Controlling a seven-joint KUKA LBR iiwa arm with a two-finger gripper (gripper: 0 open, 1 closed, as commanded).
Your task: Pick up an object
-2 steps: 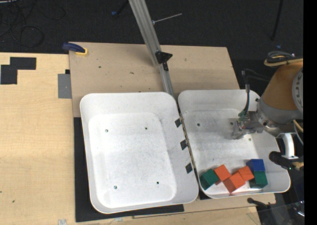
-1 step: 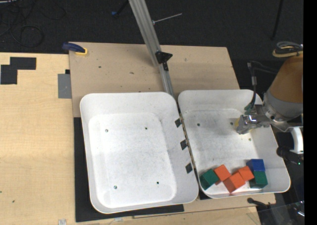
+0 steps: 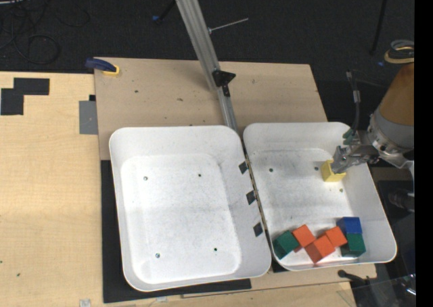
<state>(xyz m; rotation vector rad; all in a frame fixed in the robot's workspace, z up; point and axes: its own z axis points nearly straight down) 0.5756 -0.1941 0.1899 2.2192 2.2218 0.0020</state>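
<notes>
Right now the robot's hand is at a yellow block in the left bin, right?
Not quite. In the camera view the hand is at the yellow block, but that block lies in the right bin, not the left bin.

You are looking at a robotics lab or test cell, not a home: a plywood bench (image 3: 270,89) carries two shallow white bins (image 3: 177,205) side by side, with an aluminium extrusion rail (image 3: 201,42) slanting up from behind them. Loose cables (image 3: 30,42) lie on the dark floor (top left), and black tape patches (image 3: 24,92) mark the lighter board.
</notes>
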